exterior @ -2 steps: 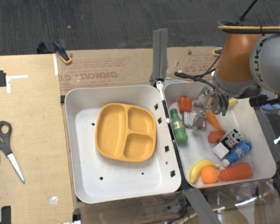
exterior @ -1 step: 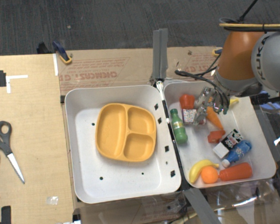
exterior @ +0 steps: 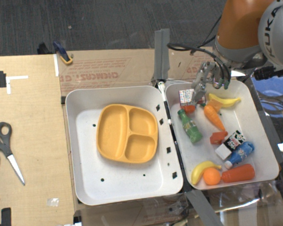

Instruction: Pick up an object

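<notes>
My gripper [exterior: 201, 88] hangs over the back of the right bin [exterior: 263, 125], beside a small white and red box [exterior: 185, 96]. Nothing shows in its grasp. Close below it lie a green bottle [exterior: 190, 127], a carrot [exterior: 214, 117] and a yellow banana [exterior: 223, 100]. Further forward are a red block [exterior: 218, 137], a white and black box [exterior: 230, 144], a blue bottle [exterior: 241, 154], a red cylinder [exterior: 238, 174], an orange [exterior: 212, 176] and a second banana [exterior: 200, 169].
The left bin [exterior: 84, 186] holds a yellow divided plate [exterior: 127, 133]. Scissors [exterior: 6, 148] lie on the wooden bench at the far left. A blue clip [exterior: 63, 53] sits by the cardboard behind the bins.
</notes>
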